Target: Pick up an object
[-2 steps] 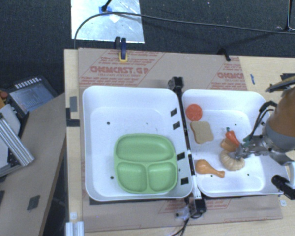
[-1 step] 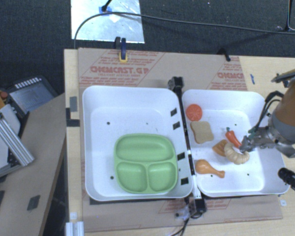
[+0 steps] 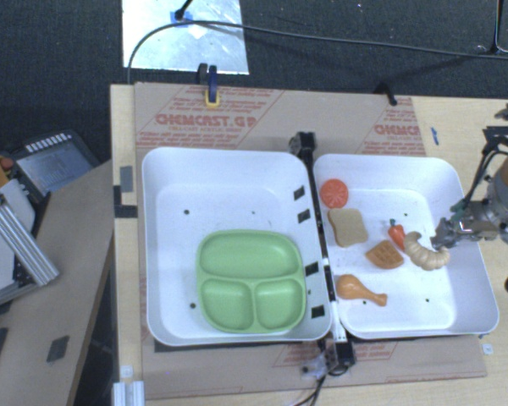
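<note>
The right bin (image 3: 470, 311) holds several toy foods. A red tomato (image 3: 334, 194) lies at its far left, with a tan bread slice (image 3: 348, 227) just below it. An orange wedge (image 3: 385, 255) and a small red-orange pepper (image 3: 395, 233) sit mid-bin. A cream curved piece (image 3: 427, 255) lies to their right. An orange drumstick (image 3: 360, 289) rests near the front left. My gripper (image 3: 445, 235) comes in from the right and hangs at the upper right end of the cream piece, either touching it or just above it.
The left bin (image 3: 169, 193) bears a green three-compartment plate (image 3: 251, 280) at its front right. A black divider clip strip (image 3: 315, 227) runs between the bins. The arm's wrist (image 3: 491, 214) overhangs the right bin's right wall.
</note>
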You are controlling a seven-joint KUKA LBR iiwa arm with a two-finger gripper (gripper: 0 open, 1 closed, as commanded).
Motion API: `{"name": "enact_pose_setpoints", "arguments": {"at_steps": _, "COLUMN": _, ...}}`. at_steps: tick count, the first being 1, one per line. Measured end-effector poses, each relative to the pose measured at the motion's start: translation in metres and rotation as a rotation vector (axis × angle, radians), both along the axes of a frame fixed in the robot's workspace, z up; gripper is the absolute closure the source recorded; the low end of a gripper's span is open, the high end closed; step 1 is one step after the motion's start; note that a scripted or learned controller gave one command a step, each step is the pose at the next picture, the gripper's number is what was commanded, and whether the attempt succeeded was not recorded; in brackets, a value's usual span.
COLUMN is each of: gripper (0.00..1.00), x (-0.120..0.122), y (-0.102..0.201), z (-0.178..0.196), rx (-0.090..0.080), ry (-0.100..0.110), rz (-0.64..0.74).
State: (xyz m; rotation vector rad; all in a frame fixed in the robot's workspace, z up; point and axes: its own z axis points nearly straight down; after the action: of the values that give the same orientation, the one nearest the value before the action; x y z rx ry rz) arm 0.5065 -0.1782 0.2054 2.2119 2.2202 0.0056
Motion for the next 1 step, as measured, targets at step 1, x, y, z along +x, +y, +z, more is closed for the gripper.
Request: {"name": "enact_pose_setpoints", "arguments": {"at_steps": 1, "gripper": 1.00, "x": 0.0021, "y": -0.0111, "z": 0.0524, "rx": 0.000, "ry": 0.000, "rz": 0.000}}
